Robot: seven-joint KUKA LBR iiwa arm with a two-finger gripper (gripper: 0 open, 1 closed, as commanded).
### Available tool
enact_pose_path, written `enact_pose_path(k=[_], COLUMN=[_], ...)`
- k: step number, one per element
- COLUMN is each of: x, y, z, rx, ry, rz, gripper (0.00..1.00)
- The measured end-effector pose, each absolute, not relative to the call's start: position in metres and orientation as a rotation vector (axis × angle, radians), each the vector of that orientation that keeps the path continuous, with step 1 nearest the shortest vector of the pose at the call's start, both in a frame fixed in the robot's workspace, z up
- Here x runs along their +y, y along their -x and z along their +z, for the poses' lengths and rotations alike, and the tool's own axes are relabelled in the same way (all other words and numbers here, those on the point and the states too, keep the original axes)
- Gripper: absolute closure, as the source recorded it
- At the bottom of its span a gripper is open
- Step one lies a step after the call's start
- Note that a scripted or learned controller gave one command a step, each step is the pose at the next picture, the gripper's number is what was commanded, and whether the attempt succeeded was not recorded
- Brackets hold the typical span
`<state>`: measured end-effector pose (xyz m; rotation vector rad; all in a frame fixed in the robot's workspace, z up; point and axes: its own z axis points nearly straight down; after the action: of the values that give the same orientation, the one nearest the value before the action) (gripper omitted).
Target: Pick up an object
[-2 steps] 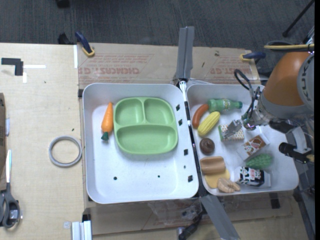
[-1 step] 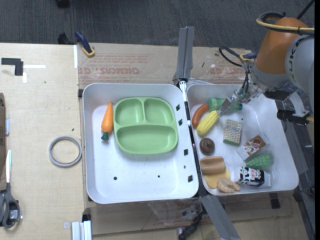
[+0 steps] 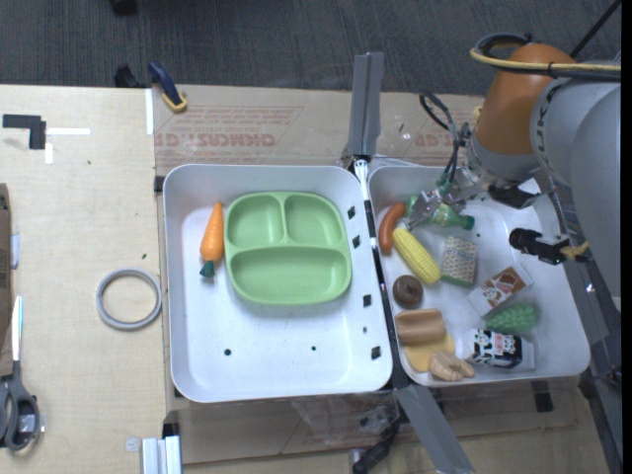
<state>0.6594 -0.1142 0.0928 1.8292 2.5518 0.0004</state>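
My gripper (image 3: 431,205) hangs low over the back of the right bin (image 3: 563,363), on the grey arm with the orange band (image 3: 513,107). It sits just above a green packet (image 3: 458,219) and close to the yellow corn cob (image 3: 416,253) and the red sausage (image 3: 391,225). Further toward the front of this bin lie a tan waffle piece (image 3: 458,261), a brown doughnut (image 3: 407,289), a bread roll (image 3: 422,326), a small brown box (image 3: 503,286), a green bumpy vegetable (image 3: 510,317) and a cow-patterned carton (image 3: 497,348). In the left bin (image 3: 188,354) an orange carrot (image 3: 211,233) rests beside a green divided plate (image 3: 288,247).
A metal divider (image 3: 366,126) runs between the two bins. On the bench to the left lie a grey tape ring (image 3: 128,298), scissors (image 3: 18,403) and a blue clamp (image 3: 168,87). The arm's cables (image 3: 538,243) cross the right bin's far side.
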Motion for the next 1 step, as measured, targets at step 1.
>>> enact_pose_path(k=[1], x=[-0.1377], y=[-0.6595], z=[0.0934], rx=[2.487], ry=[-1.915], rz=[0.001], gripper=[0.00])
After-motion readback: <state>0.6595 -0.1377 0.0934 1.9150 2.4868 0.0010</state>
